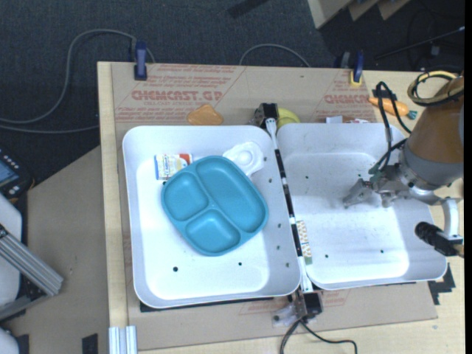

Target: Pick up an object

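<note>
My gripper (366, 195) hangs over the right bin (346, 268), fingers spread and holding nothing; the blue divided plate (213, 205) lies well left, in the left bin (147, 271).

Two shallow white bins side by side on a bench. In the left bin (147, 271), a blue three-compartment plate (214, 205), overlapping a small printed packet (168, 164) and a white lid-like piece (245, 157). Over the right bin (354, 271), the arm's gripper (366, 195), low, near the bin floor, fingers spread, nothing between them.
</note>
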`<action>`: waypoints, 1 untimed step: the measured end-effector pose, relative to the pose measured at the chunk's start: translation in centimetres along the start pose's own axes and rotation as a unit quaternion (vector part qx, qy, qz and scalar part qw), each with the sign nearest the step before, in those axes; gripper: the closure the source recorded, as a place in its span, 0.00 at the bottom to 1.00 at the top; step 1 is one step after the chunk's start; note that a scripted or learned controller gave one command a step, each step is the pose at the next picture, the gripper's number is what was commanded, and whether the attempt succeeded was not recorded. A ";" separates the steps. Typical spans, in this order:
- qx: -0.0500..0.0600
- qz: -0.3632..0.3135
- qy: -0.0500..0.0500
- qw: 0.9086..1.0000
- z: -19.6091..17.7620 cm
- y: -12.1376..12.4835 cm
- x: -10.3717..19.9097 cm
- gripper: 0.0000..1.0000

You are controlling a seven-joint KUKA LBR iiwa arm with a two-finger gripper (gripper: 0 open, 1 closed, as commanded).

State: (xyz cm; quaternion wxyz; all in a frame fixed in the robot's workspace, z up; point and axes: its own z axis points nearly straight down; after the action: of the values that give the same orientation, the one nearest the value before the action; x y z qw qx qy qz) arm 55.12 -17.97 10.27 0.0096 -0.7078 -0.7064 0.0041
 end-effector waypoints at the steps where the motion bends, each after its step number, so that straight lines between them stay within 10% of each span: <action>1: -0.010 -0.006 -0.002 1.000 2.0 3.8 8.8 0.00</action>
State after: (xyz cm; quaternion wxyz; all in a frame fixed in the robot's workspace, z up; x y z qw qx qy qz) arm 58.90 -9.12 8.28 0.0017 -0.7038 -0.7104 -0.0014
